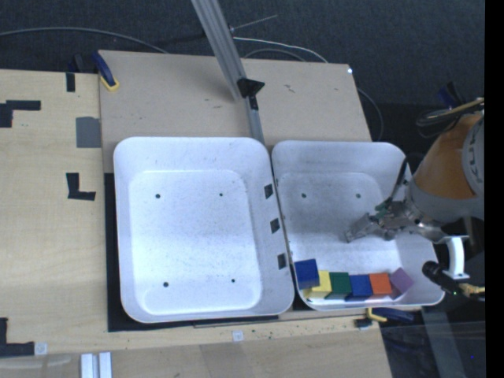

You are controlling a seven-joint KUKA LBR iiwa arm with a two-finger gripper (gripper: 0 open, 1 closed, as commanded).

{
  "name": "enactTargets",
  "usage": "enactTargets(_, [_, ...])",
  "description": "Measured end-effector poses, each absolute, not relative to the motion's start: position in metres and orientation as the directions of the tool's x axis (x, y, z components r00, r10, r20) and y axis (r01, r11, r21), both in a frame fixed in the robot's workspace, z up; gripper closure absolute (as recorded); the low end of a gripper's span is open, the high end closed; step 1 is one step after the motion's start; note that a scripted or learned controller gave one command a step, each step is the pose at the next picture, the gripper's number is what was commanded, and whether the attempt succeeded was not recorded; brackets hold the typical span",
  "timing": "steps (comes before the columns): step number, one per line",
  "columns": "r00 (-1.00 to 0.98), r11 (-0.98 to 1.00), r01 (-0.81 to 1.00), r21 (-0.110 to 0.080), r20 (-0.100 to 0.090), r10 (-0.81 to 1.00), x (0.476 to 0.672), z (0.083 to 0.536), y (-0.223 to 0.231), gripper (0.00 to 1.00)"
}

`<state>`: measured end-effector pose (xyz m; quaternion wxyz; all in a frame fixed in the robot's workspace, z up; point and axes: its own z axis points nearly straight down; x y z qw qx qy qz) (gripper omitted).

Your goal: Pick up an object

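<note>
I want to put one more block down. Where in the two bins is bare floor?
The left bin has bare floor wall to wall. In the right bin, the back half is bare, behind the gripper. Its front edge is crowded: a row of blocks fills it.

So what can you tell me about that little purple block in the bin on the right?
The small purple block looks solid, matte and plain. It lies tilted in the near right corner of the right-hand white bin, leaning on the bin's curved wall. It ends a row of coloured blocks, beside the orange block. The gripper is apart from it.
</note>
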<state>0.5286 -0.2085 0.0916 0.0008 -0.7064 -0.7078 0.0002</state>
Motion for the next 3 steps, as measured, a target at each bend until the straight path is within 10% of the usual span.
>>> enactTargets(1, [-0.005, 0.005, 1.0, 0.008, -0.002, 1.0, 0.589, 0.259, -0.161, 0.0])
enactTargets(2, [-0.003, 0.003, 1.0, -0.001, -0.002, 1.0, 0.587, 0.264, -0.162, 1.0])
enactTargets(3, [0.0, 0.0, 1.0, -0.005, -0.001, 1.0, 0.612, 0.088, -0.207, 1.0])
